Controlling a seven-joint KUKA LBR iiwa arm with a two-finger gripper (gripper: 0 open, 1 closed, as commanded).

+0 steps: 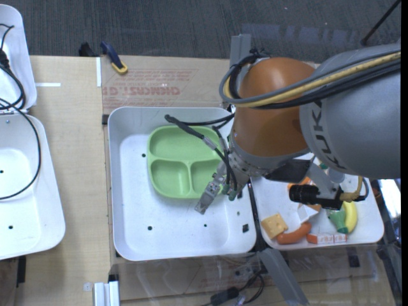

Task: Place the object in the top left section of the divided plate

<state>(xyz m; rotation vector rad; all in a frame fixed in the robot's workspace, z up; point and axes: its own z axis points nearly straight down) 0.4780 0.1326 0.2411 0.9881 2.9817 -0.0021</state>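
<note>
i count two white bins: the left bin [127, 234] and the right bin [370, 231]. i see one green divided plate [182, 161] with three sections. in the right bin i make out one cracker [274, 225], one banana [347, 217], one orange sausage-like piece [294, 234]; others are partly hidden.

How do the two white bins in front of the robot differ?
The left bin holds a green divided plate, while the right bin holds small food items such as a banana and a cracker. The left bin lies mostly in open sight; the arm covers much of the right bin. Both are shallow, white and sit side by side.
</note>
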